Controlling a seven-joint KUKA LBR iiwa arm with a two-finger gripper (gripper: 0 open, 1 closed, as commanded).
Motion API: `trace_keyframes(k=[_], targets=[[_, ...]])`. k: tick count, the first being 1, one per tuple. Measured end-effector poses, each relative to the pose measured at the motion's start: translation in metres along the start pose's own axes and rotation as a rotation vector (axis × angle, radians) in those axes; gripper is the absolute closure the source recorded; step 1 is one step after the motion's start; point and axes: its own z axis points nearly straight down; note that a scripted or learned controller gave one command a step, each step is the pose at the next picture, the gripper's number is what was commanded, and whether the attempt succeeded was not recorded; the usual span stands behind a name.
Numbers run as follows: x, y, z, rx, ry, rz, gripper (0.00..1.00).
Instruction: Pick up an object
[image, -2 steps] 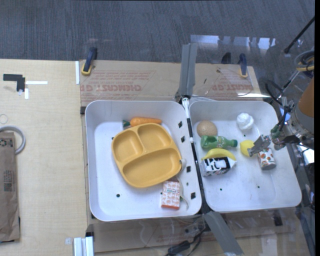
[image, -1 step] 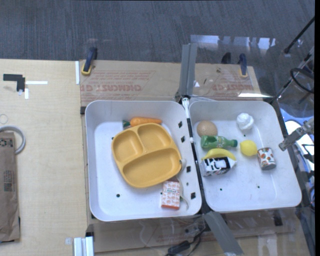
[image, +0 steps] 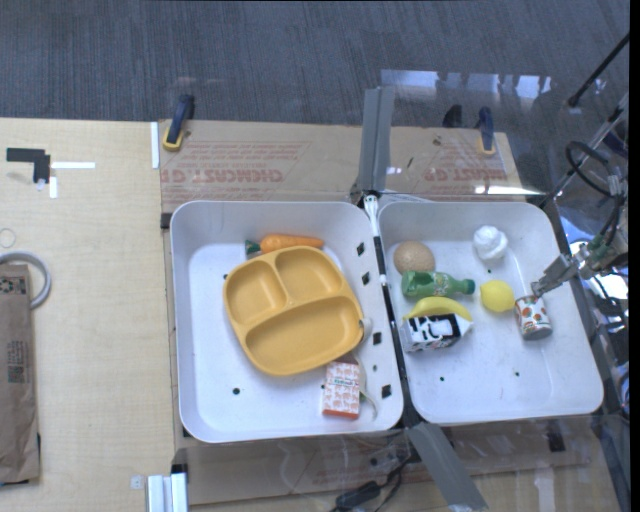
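Left bin (image: 200, 400): yellow divided plate (image: 292, 308), carrot (image: 291, 242) behind, juice carton (image: 342, 389) in front. Right bin (image: 560, 390): green bottle (image: 436, 285), banana (image: 441, 307), lemon (image: 496, 295), small can (image: 534, 317). Gripper (image: 543, 286) just above can; grip state unreadable.

Two bins (image: 190, 330); one plate (image: 292, 322); eight small items (mostly food) (image: 436, 284)

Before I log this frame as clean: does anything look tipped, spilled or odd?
Nothing spilled or damaged. The black-and-white carton lies on its side in the right bin with the banana against it, and the green bottle lies flat too.
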Motion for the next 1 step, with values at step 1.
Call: trace_keyframes(k=[1], targets=[[0.0045,-0.0171,-0.0320,-0.002,-0.002,-0.119,0.00]])
